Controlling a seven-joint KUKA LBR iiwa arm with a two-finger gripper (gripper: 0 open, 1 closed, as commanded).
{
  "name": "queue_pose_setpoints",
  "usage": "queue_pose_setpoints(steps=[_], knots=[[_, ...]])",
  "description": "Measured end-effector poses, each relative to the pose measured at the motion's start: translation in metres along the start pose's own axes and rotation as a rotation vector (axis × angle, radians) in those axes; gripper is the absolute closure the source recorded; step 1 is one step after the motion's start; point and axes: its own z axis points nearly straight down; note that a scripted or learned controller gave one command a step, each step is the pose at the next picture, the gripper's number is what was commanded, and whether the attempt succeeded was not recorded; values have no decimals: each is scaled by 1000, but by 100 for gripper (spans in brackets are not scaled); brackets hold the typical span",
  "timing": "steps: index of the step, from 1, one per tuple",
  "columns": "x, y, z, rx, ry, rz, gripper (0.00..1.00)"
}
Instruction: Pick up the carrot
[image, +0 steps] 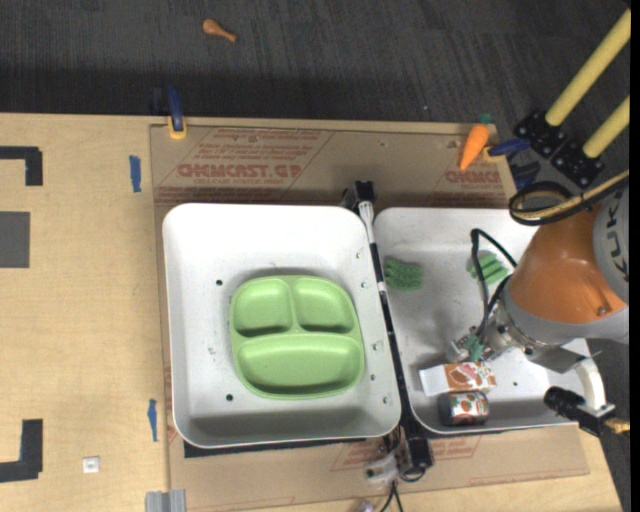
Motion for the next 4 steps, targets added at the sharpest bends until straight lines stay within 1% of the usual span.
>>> queue_pose_setpoints(steps=[2,3,4], knots=[[-1,2,-20,-5,-3,2,100],[-13,-1,9,17,9,138,100],[-13,0,-1,15,8,139,100]])
